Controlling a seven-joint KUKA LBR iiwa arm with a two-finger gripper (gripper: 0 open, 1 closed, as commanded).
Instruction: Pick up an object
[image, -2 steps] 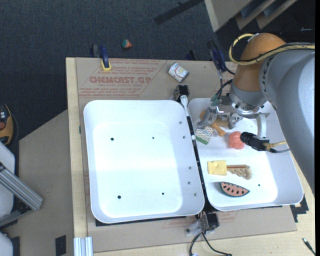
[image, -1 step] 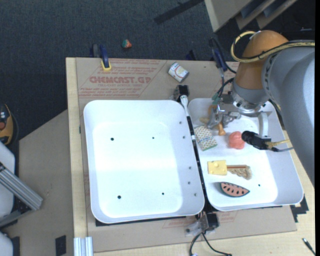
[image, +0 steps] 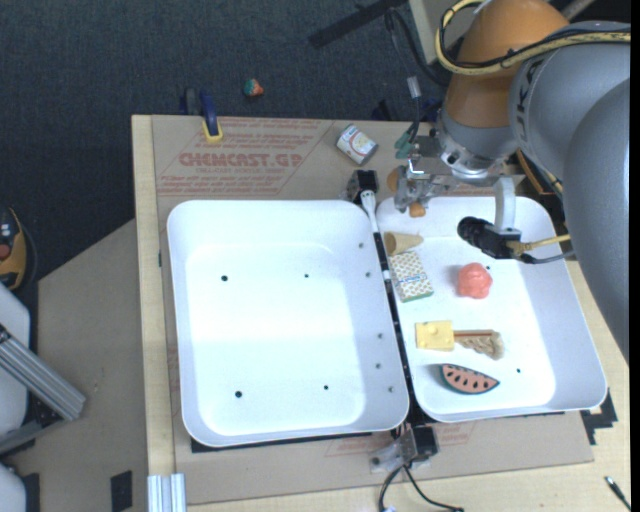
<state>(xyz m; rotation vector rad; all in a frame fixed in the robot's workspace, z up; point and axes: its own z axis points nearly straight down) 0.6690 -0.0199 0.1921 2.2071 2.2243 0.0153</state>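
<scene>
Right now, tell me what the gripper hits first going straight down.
Probably the small orange piece just below the gripper, near the right bin's far left corner; depth is unclear.

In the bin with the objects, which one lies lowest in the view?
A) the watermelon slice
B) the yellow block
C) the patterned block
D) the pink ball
A: the watermelon slice lies below the yellow block, closest to the bin's bottom rim.
</scene>
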